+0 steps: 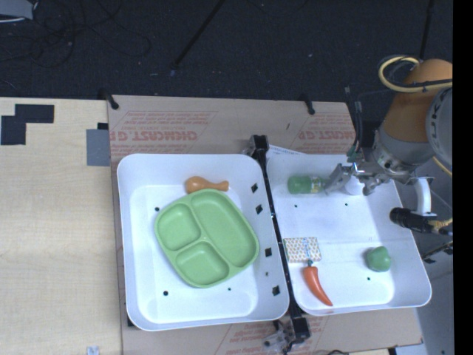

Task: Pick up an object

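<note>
Green and cylinder-shaped, the small object (302, 185) lies near the right bin's (414, 291) far left corner, just left of the gripper (353, 177), whose finger spread I cannot tell from here.

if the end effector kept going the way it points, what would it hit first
Probably the green bottle, lying just off the end effector toward the left bin; height is hard to judge from this slant.

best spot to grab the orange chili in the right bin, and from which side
Grip the orange chili across its thicker middle, coming straight down from above. It lies flat and slanted on the right bin floor, tapering to a thin tip, so set the fingers across its long axis, clear of the patterned packet.
</note>
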`<action>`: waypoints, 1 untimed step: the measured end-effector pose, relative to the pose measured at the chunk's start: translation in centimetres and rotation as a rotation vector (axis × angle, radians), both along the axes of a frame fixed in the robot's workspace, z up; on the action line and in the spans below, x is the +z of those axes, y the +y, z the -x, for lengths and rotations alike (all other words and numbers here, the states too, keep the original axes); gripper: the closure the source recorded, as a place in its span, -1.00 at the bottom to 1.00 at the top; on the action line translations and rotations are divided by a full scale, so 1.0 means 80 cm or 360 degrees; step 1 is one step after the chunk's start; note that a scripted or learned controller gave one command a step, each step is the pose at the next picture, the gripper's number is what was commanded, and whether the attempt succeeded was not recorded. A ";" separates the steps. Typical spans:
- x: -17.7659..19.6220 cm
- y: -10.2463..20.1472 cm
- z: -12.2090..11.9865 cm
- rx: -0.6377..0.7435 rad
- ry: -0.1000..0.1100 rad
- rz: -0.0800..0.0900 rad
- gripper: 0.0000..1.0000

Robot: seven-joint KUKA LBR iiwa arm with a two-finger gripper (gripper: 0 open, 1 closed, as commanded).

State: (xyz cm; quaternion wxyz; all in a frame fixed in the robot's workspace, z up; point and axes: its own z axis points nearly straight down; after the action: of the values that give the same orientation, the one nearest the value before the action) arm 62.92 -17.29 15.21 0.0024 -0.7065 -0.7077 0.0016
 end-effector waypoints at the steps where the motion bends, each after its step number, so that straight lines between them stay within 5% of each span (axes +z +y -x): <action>1: -0.057 0.008 -0.001 0.0002 0.0001 -0.0001 -1.00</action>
State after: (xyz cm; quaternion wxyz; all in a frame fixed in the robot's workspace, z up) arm 62.97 -16.67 10.67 0.0028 -0.7061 -0.7081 0.0016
